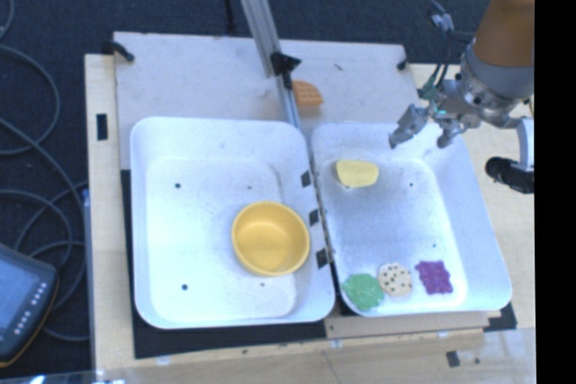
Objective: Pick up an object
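Observation:
My gripper (423, 136) hangs over the far right corner of the right bin (468, 220), its two fingers spread open with nothing between them. A pale yellow lump (357, 173) lies in that bin's far left part, left of and slightly nearer than the gripper. Along the near edge of the same bin sit a green piece (363, 290), a speckled cookie-like piece (394, 280) and a purple piece (435, 276). A yellow bowl (270, 237) rests in the left bin (171, 193).
A slanted aluminium post (261, 22) rises from the seam between the bins at the back. An orange object (308, 94) lies on the bench behind the bins. Cables and a tablet (22, 301) lie on the floor at left.

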You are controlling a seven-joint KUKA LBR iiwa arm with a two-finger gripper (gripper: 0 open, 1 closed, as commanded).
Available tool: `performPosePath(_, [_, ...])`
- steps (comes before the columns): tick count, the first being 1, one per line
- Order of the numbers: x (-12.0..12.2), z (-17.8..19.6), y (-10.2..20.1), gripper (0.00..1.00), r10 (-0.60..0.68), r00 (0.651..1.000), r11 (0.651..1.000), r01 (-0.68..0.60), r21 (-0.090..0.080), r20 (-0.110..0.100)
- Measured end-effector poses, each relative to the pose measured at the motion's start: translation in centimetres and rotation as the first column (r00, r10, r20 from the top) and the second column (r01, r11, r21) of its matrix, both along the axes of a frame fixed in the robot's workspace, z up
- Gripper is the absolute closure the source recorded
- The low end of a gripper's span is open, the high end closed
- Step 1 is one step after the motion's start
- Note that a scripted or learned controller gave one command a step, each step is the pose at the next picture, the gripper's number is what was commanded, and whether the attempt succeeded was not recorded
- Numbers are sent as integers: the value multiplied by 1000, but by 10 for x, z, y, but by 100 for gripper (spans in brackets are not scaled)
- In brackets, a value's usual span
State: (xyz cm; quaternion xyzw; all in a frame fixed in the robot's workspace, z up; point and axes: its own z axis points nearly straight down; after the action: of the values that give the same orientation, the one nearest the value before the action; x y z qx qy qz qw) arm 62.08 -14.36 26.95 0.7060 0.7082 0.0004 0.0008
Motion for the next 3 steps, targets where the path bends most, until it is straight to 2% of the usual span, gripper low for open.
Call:
performPosePath(1, [0,0,0,0,0,1000,1000,0,0,0])
performPosePath(2, [0,-50,-12,0,-4,1000,1000,4,-2,-5])
performPosePath(3, [-3,-113,-10,0,-5,1000,1000,5,-1,-7])
